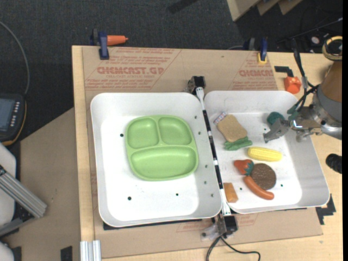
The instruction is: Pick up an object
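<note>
The right bin (304, 197) holds several toy foods: a tan bread slice (232, 128), a green pea pod (237, 143), a yellow corn cob (265, 154), a brown patty (263, 175), a red sausage (259, 188), a small red piece (242, 166) and an orange block (230, 192). My gripper (276, 129) hangs over the right bin's upper right part, just above the corn cob and right of the bread. A teal object (275, 117) lies right beside it, on its far side. The grey arm (329, 105) reaches in from the right.
The left bin (109, 145) holds a green divided plate (161, 147). A black divider clip (197, 84) sits where the two bins meet at the back. Blue clamps (101, 43) and an orange piece (292, 84) stand on the bench's far edge.
</note>
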### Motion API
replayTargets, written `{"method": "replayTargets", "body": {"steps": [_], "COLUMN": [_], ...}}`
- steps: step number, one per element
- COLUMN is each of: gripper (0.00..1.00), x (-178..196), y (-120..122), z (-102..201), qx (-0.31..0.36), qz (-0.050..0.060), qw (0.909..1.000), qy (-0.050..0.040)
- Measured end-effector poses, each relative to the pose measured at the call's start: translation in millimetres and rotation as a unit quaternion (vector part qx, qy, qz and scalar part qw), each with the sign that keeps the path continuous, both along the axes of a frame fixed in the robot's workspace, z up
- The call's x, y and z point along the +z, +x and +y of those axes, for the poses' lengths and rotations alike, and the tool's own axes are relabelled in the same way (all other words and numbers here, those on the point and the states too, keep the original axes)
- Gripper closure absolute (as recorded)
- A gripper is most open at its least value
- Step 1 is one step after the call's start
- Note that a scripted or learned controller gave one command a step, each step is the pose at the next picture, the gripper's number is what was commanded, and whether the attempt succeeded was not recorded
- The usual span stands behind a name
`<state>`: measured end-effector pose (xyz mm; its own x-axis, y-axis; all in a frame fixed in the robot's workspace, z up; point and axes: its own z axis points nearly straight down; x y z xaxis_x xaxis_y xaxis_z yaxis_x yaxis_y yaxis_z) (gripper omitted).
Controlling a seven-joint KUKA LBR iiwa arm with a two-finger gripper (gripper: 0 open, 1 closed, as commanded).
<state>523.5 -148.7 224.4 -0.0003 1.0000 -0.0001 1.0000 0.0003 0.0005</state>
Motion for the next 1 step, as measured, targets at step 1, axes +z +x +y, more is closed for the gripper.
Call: {"method": "replayTargets", "body": {"steps": [1], "gripper": [0.00], "x": [-111.0], "y": [-3.4], "z": [50.5], "qx": [0.002], "qz": [0.006], "qw": [1.0000], "qy": [0.0025]}}
